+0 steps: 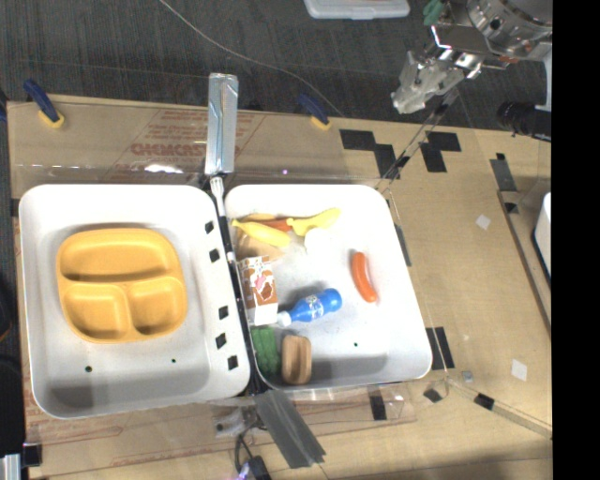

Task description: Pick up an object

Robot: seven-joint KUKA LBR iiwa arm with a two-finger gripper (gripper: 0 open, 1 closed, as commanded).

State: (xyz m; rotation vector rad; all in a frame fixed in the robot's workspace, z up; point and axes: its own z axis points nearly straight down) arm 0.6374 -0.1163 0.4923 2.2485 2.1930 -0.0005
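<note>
In the right bin [398, 281], the hot dog [364, 277] lies far below the gripper [424, 82]; jaw state unclear.

My arm [511, 23] is cut off by the top edge, up beyond the right bin [398, 281], and my jaws there are too blurred to read. A clear lid [356, 7] is clipped by that same edge. Against the bin's left wall, the yellow pieces [281, 228] and green thing [267, 349] overlap too much to name.
</note>
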